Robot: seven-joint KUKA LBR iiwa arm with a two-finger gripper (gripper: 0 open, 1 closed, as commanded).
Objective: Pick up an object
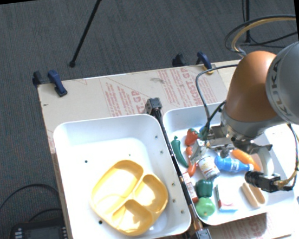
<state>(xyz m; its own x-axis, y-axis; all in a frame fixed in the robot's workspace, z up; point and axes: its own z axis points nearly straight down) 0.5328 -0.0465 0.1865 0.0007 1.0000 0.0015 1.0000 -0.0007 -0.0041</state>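
My gripper (205,148) is down in the right bin (280,203), near its left wall, buried in the toy heap; whether it is spread or pinched I cannot tell, my own wrist covers it. Nothing is visibly held.

Candidates crowd together: a small can (206,167) just below the gripper, a blue bottle (231,164) touching the can, a green pepper (178,152) against the left wall, an orange carrot (245,156) beside the bottle.

My worry is closing on two things at once, or clipping the can's rim so it squirts sideways (round things do that). The wall also leaves little room. The yellow divided tray (129,196) lies in the left bin (70,137), well apart.
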